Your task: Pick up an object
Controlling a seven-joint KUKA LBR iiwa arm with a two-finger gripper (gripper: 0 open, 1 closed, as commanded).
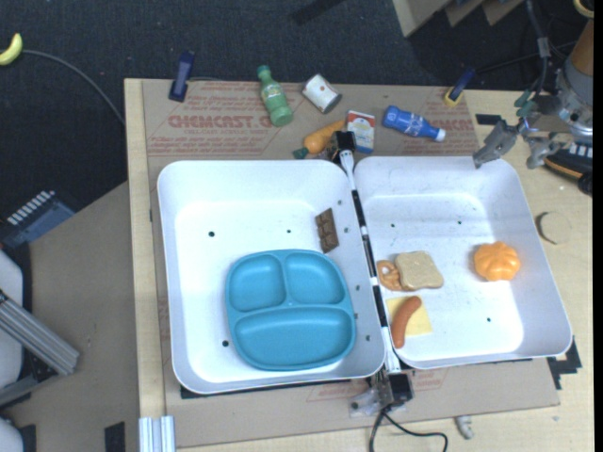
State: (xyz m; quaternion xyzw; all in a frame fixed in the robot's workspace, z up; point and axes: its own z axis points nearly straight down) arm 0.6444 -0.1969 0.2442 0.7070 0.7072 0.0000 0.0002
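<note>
Above the right bin's (528, 205) far right corner, the gripper (516, 142) is hanging with its fingers spread apart, holding nothing.

Inside the right bin, an orange pumpkin-shaped toy (497, 261) is sitting toward the right wall, well apart from the gripper. Near that bin's left wall, a slice of toast (418, 270) is lying against a pretzel (387, 275), and just in front of them a sausage (404, 318) is resting across a yellow cheese slice (415, 320). Left of the right bin, the left bin (188, 205) is bearing a blue divided plate (288, 308), and a brown chocolate bar (326, 230) is leaning close to the seam between the bins. Beyond the right bin, on the cardboard, a blue bottle (413, 123), a small carton (359, 130), a green bottle (275, 97) and a white can (321, 92) are lying scattered.
</note>
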